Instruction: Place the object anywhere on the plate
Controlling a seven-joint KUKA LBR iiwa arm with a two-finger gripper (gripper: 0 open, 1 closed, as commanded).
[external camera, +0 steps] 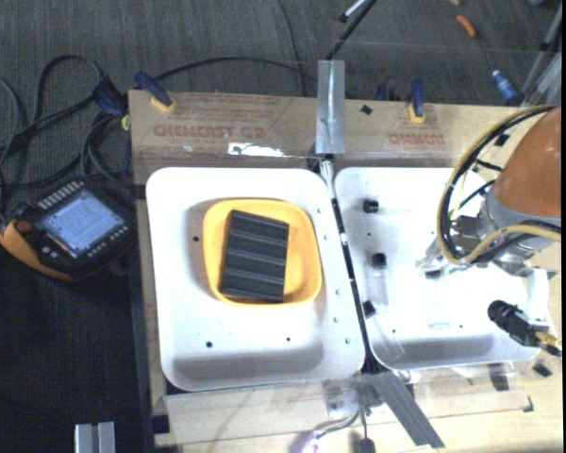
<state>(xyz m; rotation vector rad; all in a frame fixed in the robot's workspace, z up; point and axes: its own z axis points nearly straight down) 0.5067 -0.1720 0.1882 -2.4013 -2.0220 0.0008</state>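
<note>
A dark grey ribbed rectangular block lies on the yellow plate, covering most of its middle. The plate sits in the left white bin. The arm's orange band and grey wrist hang over the right side of the right white bin. The gripper is under the wrist amid looping cables, well apart from the block and the plate. Nothing shows held at the gripper.
Two small black bits lie in the right bin near its left wall. A metal divider rail stands behind the bins. A teach pendant with cables rests on the floor at the left. Clamps hold the bench's back edge.
</note>
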